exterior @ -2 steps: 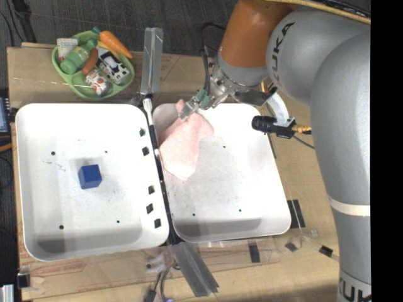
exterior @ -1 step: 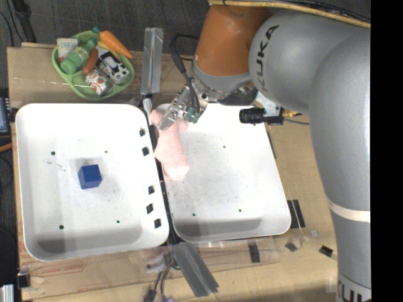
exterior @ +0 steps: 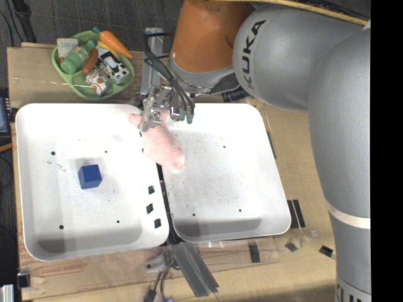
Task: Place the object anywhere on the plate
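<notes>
- Camera view: gripper (exterior: 153, 119) above the seam between the two bins, jaws pinching the top of a pink soft object (exterior: 165, 148), hanging over the right bin's (exterior: 252, 168) left edge.
- Blue cube (exterior: 90, 176) in the left bin (exterior: 38, 168).

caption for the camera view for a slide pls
KUKA arm's gripper over the bins' divide with a pink object hanging below it; blue cube in left bin.
</notes>
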Controlling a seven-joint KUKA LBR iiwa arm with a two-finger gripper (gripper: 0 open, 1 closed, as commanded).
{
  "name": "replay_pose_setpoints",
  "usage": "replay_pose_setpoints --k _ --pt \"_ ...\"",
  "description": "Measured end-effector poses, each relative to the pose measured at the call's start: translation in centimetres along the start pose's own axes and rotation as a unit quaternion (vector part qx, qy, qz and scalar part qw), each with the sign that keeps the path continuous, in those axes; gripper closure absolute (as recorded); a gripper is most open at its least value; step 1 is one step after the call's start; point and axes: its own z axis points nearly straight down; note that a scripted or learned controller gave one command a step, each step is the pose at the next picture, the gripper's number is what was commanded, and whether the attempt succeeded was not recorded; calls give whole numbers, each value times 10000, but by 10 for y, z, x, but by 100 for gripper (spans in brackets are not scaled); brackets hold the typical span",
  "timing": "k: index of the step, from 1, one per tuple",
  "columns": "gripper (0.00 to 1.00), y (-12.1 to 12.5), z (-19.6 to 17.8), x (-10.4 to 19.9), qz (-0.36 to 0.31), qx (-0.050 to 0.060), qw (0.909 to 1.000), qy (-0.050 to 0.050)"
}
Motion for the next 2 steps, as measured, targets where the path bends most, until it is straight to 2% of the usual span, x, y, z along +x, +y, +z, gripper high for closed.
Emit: replay_pose_setpoints --k 1,2 --pt "100 51 -11 13 -856 -2 9963 -1" --pt "100 107 0 30 -884 4 9961 12"
